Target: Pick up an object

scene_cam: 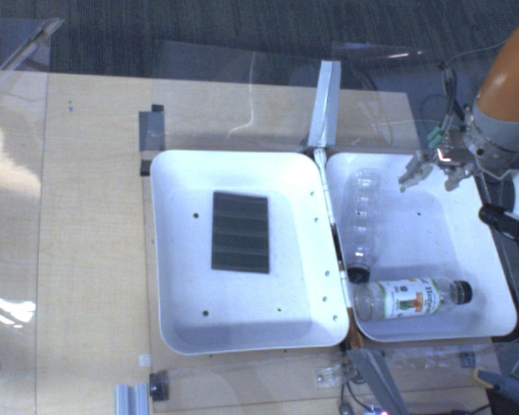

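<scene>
- Your arm (509,85) is cut off at 3 o'clock.
- Gripper (433,170) hovers above the right bin (502,318), fingers apart, holding nothing.
- Bottle (411,299) lies at the bin's 6 o'clock.

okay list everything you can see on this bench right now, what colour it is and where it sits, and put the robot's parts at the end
bins: two, white, side by side on the bench
ridged pad: one, black, flat in the left-hand bin
labelled bottle: one, clear with black cap, lying along the right-hand bin's near edge
clear bottle: one, transparent with black cap, lying along the right-hand bin's left wall
arm: one, grey with orange band, at the view's right
claw: one, metal, open above the right-hand bin's far corner, holding nothing
</scene>
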`<move>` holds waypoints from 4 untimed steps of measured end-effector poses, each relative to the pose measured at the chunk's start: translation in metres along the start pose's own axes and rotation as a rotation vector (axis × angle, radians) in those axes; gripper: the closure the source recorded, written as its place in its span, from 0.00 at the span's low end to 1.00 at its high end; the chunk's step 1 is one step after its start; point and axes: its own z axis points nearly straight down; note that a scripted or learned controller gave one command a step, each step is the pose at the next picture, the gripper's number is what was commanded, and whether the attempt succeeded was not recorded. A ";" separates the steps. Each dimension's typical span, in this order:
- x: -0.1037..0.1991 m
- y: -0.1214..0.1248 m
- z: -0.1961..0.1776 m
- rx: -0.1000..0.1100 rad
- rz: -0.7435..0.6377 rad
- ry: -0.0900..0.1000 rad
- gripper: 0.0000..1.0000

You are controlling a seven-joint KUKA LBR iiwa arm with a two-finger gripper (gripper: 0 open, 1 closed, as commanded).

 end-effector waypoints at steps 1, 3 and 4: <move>0.023 -0.037 0.095 -0.016 0.078 -0.013 0.00; 0.009 -0.032 0.133 -0.005 0.029 -0.005 0.00; 0.005 -0.095 0.135 -0.024 -0.242 -0.020 0.00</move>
